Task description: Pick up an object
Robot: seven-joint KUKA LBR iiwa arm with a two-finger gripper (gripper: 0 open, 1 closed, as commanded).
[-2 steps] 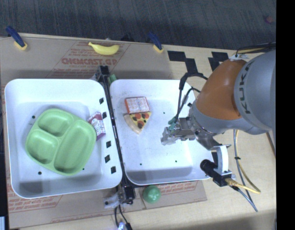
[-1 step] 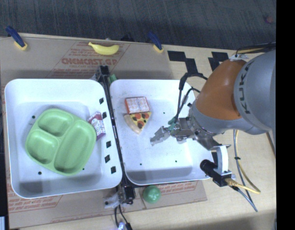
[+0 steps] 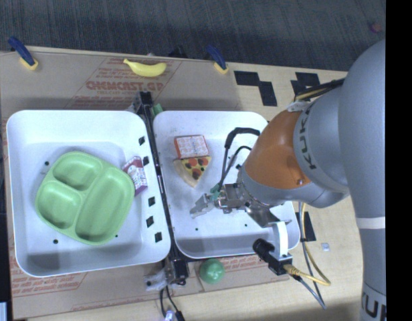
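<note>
- two white bins are carried side by side on the worktop [image 3: 52, 65]; the tool [image 3: 200, 206] is seen low over the right bin [image 3: 213, 246].
- nothing is seen between its fingers, which look slightly parted; the pick is judged not yet done.
- a pizza-slice toy [image 3: 193, 168] lies just beyond the tool, touching a small red-and-white box [image 3: 190, 145].
- a green divided plate [image 3: 84, 196] and a small wrapper [image 3: 135, 173] are held in the left bin [image 3: 19, 179].

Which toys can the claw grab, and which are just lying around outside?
In the bins, for grabbing: pizza slice, red box, green divided plate, small wrapped packet; claw works here.
Lying outside: banana, green ball, blue clamps.
</note>
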